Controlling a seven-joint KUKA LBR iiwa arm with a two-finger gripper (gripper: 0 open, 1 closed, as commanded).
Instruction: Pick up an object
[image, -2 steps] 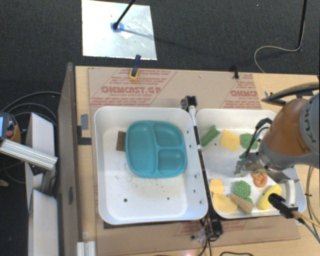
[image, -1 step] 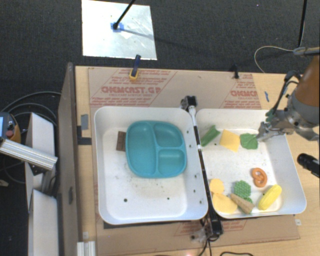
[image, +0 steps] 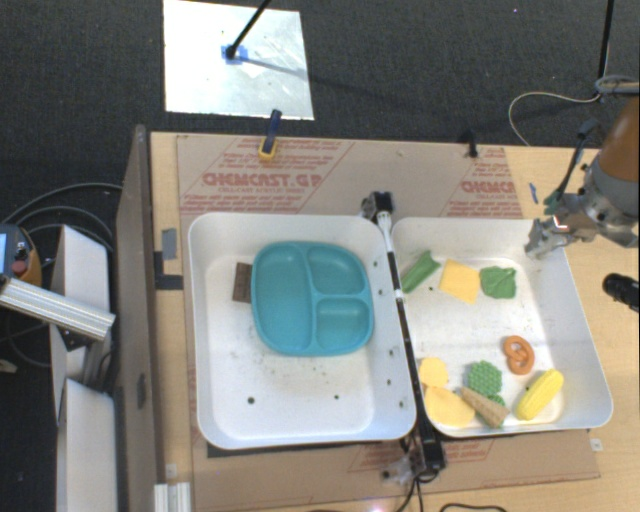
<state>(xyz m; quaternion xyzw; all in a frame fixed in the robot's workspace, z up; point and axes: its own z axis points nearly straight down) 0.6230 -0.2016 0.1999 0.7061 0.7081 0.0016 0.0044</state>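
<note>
The arm (image: 618, 170) comes in from the right edge of the camera view at its upper part, a grey body with the orange band showing near the top right corner. Its wrist slants down and to the left, ending in the gripper (image: 540, 238), a small metallic piece that hangs at the upper right, pointed down and leftward. The gripper is too small and blurred here to make out how it is set, and nothing can be seen held in it.
</note>
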